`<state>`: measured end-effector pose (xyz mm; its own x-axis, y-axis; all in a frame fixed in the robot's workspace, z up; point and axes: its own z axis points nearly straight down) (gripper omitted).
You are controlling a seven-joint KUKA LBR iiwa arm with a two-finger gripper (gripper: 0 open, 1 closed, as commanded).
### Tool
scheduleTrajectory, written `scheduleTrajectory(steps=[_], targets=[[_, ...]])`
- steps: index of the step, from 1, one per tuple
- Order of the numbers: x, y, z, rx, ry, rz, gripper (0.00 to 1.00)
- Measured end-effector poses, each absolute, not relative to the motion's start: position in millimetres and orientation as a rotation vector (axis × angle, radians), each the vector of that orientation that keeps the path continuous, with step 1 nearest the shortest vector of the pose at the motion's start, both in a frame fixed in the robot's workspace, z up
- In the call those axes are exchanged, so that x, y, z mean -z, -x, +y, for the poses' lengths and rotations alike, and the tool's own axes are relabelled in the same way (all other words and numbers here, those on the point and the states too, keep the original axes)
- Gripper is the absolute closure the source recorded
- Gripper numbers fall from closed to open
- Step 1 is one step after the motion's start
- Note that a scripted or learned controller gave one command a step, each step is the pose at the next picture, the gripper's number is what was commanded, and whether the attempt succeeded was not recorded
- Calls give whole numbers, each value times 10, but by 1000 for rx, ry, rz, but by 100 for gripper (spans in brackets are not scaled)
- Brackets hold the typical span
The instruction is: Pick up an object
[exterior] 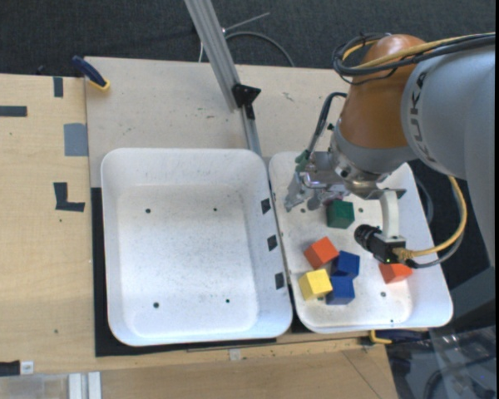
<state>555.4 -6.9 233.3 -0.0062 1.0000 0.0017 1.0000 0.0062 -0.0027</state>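
- The gripper (303,191) is seen low over the right bin (428,306), near that bin's far-left corner, just left of the green block (340,214). Whether it's spread or closed can't be told from this angle, and nothing is visibly held.
- The pickable stuff is all in the right bin: green block mid-bin, then an orange block (321,251), two blue blocks (343,276) and a yellow block (315,284) bunched together toward the near-left corner, plus a red block (394,271) nearer the right edge.
- The left bin (116,173) has no blocks in it.
- Probably best if the green block gets targeted, since it's sitting apart from the others and closest.
- The cluster should be avoided tbh, neighbours touching means a grab could get blocked or knocked sideways.
- A centred, straight-down approach would be wanted, with the bin wall kept in mind.
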Motion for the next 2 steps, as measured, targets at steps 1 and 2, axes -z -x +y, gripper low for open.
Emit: scheduleTrajectory(steps=[1, 2], targets=[[-2301, -5635, 486, 0, 2211, -2228, 100], [-2203, -5579, 982, -4, 2212, -2226, 100]])
